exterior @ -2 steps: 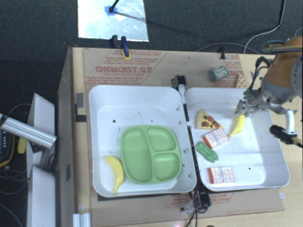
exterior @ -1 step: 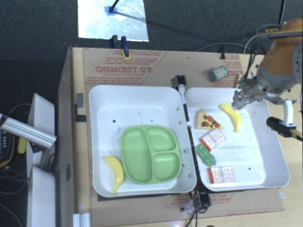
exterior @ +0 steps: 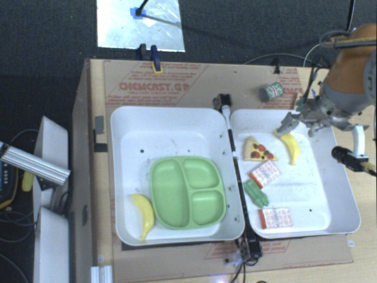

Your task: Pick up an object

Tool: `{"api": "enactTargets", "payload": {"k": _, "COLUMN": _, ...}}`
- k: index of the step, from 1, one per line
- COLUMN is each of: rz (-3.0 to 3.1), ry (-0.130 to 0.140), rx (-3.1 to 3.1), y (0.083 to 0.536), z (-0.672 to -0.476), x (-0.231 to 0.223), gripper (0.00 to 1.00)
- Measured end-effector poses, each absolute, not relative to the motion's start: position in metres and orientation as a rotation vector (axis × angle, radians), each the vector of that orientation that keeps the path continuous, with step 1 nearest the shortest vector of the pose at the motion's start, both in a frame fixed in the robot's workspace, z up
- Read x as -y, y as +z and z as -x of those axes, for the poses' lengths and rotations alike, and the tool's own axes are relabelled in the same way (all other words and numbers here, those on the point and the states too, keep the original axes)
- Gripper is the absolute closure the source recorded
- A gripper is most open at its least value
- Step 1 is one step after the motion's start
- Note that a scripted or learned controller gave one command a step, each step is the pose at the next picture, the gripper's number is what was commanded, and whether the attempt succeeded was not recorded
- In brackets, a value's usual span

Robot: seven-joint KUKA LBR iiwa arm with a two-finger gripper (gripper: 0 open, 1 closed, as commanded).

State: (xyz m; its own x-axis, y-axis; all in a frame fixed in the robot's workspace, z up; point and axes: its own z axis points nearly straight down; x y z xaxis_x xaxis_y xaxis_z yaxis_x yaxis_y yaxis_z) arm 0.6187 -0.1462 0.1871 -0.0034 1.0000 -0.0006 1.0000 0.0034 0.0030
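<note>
Curved yellow plastic banana [exterior: 290, 147] lying in the upper part of the right white bin [exterior: 336, 208], right of centre frame — just below the claw [exterior: 299, 121], whose fingers are spread open and grip nothing. Beside it, leftward: a toy pizza slice [exterior: 257, 150]; below, a red-and-white packet [exterior: 265, 173]. The left white bin [exterior: 126, 134] holds a green divided plate [exterior: 187, 191] — a second banana [exterior: 143, 214] at its lower-left edge.

The arm [exterior: 353, 63] enters from three o'clock, its orange band high at two o'clock. The wrist slants down toward nine o'clock, and the gripper [exterior: 293, 122] spreads its fingers wide.
</note>
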Motion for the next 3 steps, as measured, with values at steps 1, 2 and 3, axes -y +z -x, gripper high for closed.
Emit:
{"api": "enactTargets", "payload": {"k": 1, "rz": -2.22, "ry": -0.001, "rx": -2.224, "y": 0.089, "z": -0.628, "x": 0.166, "gripper": 0.0}}
{"api": "enactTargets", "payload": {"k": 2, "rz": -2.215, "ry": 0.004, "rx": -2.223, "y": 0.102, "z": -0.63, "x": 0.166, "gripper": 1.0}}
{"api": "enactTargets", "payload": {"k": 3, "rz": -2.215, "ry": 0.004, "rx": -2.225, "y": 0.157, "z": -0.622, "x": 0.103, "gripper": 1.0}}
